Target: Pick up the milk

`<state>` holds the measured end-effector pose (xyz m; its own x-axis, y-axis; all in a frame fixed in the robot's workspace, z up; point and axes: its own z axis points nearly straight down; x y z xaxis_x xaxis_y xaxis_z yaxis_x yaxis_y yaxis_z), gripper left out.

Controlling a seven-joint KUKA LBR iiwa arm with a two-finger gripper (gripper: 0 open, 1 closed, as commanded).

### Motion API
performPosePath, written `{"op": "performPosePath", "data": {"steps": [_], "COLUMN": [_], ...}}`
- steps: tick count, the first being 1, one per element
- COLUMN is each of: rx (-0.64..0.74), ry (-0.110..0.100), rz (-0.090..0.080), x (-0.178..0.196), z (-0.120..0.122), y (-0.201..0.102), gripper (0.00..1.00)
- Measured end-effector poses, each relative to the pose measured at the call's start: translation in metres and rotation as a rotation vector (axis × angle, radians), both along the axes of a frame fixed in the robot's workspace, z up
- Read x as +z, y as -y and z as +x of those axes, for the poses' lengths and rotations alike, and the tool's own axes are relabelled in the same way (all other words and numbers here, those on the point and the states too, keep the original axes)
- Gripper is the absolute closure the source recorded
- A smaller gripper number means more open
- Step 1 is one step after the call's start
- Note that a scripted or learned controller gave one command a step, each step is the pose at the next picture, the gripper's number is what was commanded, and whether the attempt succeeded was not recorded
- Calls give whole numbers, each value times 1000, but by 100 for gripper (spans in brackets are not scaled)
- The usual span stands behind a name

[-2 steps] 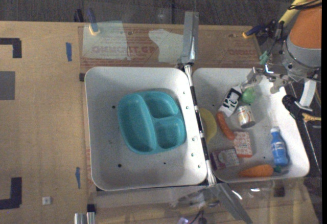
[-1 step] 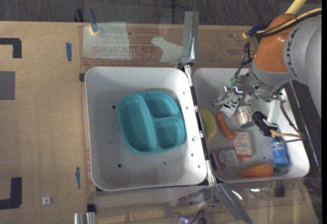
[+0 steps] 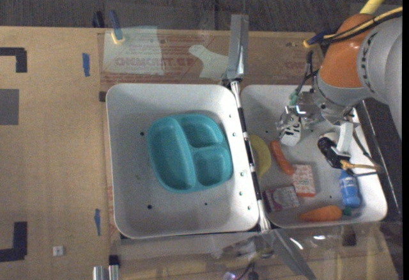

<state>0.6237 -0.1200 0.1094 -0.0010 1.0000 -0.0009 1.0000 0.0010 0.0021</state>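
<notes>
Milk, probably the small pink-and-white carton (image 3: 304,180), lies ungrasped in the right white bin (image 3: 377,208); the two-finger gripper (image 3: 291,126) hovers nearby; its grip state is unclear; picking remains.

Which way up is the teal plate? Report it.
Right side up: the teal plate lies flat in the left bin, its three compartments opening toward the camera.

My orange-banded grey arm (image 3: 358,61) hangs at two o'clock; teal divided plate (image 3: 190,151) in white left bin (image 3: 128,144); orange carrot (image 3: 321,213) at five.
</notes>
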Motion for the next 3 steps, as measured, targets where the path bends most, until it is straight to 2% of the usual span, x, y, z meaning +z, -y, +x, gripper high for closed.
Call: {"op": "performPosePath", "data": {"steps": [1, 2, 3], "rx": [-62, -173, -182], "ry": [15, -1, -1], "rz": [3, 0, 0], "x": [-14, 73, 79], "z": [-9, 13, 27], "y": [26, -13, 15], "gripper": [100, 100, 100]}}
